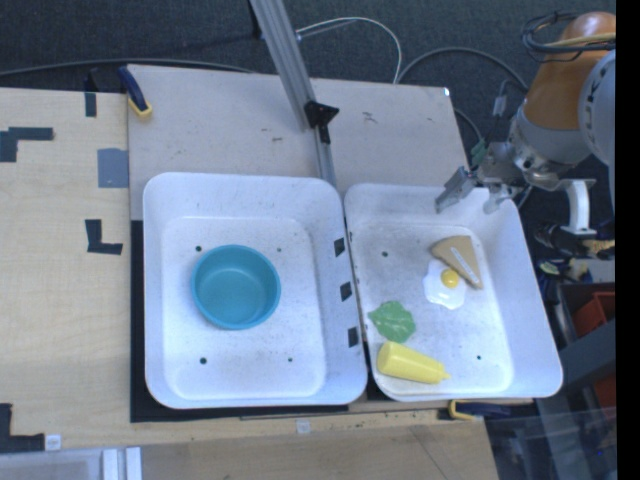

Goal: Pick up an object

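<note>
Wooden bench (230, 128) is carrying 2 white bins side by side, with dark carpet and loose cables lying beyond it. Nearest the camera in the right bin (520, 358), a yellow corn cob (410, 364) is lying on its side, and a green lettuce leaf (392, 319) is sitting just beside it. Farther back, a fried egg (445, 285) is touching a tan wedge (460, 258). In the left bin (165, 268), a blue bowl (236, 286) is standing upright, well apart from everything else.

I am judging the task as barely begun: all 5 things are resting on the bin floors, and nothing is sitting between my fingers. My gripper (468, 192) is hanging over the far rim of the right bin with its 2 fingers spread apart and empty. The wedge is lying nearest to me, so I am counting it the likeliest pick.

The egg pressing against the wedge could get dragged along. A grey pole (290, 53) is slanting over the bench toward the seam between the bins, clear of my side.
</note>
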Robot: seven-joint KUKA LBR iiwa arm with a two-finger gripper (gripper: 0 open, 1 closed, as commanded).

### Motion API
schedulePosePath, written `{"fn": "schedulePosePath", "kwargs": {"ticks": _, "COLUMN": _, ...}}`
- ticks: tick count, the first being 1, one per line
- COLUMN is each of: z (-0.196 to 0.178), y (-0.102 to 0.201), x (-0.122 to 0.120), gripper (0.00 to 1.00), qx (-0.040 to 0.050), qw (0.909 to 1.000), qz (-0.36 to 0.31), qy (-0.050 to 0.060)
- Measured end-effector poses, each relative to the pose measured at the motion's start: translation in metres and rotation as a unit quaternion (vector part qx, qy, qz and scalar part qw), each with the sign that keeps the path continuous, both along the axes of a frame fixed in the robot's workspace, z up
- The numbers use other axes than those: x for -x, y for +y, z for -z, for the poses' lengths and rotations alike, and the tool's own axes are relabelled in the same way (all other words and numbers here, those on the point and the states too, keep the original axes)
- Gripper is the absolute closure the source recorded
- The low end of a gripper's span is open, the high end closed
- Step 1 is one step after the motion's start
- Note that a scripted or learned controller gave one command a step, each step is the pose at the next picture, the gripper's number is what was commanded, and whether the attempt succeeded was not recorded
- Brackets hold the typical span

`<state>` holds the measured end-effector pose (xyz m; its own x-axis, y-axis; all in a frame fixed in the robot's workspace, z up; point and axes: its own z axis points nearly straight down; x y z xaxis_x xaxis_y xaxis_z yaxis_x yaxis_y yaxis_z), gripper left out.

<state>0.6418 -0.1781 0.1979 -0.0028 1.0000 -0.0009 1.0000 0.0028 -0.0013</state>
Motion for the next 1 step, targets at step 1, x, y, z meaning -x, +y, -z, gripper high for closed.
{"fn": "schedulePosePath", "kwargs": {"ticks": 1, "z": 0.0000, "y": -0.0001, "x": 0.0001, "gripper": 0.00, "qx": 0.0002, "qw": 1.0000, "qz": 0.000, "qy": 0.000}}
